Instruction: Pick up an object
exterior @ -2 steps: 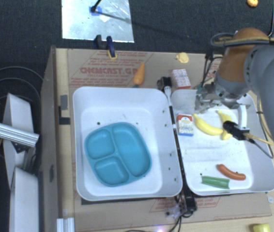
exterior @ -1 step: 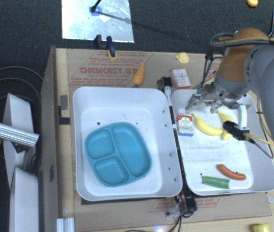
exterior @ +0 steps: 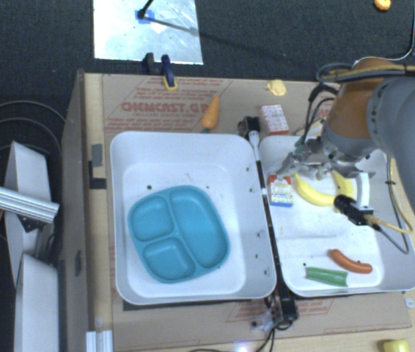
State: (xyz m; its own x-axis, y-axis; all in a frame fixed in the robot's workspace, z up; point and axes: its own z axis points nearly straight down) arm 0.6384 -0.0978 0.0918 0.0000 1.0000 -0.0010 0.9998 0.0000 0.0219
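Note:
The right bin (exterior: 391,273) holds a yellow banana (exterior: 311,192), a small white carton with red and blue print (exterior: 281,192), a red-brown sausage (exterior: 350,261) and a green pod (exterior: 326,275). My gripper (exterior: 300,164) hangs low over the bin's far left part. It is just above the banana's upper end and to the right of the carton. The grey arm with its orange band (exterior: 354,112) covers the bin's far right corner. Nothing is seen held in the gripper.
A blue divided plate (exterior: 179,232) lies in the left bin (exterior: 141,160). Beyond the bins on the cardboard lie a carrot (exterior: 210,113), a small pink box (exterior: 274,118) and a yellow lump (exterior: 276,88). A black divider (exterior: 264,196) runs between the bins.

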